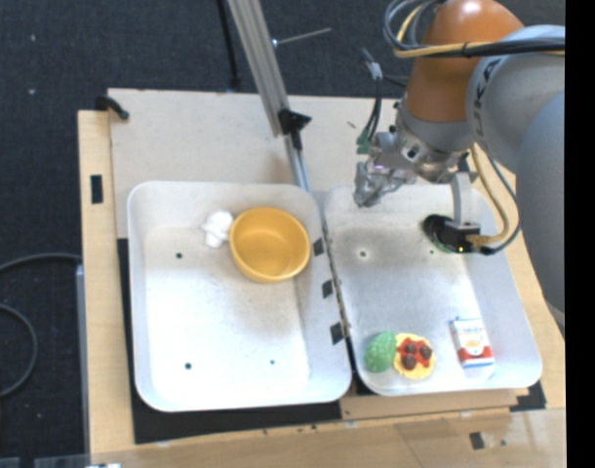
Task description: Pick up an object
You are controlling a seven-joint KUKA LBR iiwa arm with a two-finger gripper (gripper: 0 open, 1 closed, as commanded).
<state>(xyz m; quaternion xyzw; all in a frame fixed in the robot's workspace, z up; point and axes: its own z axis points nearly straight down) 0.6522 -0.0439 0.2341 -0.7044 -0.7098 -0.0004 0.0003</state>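
Small carton (471, 344), red-yellow toy (414, 355), green toy (380, 351) at right bin's (415, 271) near edge. My claw (369, 189) hangs over its far-left corner; can't tell its state. Arm (473, 76) enters from right.

Bowl (269, 245) in left bin (161, 359)

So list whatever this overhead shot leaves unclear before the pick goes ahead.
- Claw: small and dark against the arm, so its opening can't be read from the camera view.
- Small carton: print too small to read.
- White object beside the yellow bowl: too small to identify.
- Green item and red-and-yellow item: blurred, type unclear.
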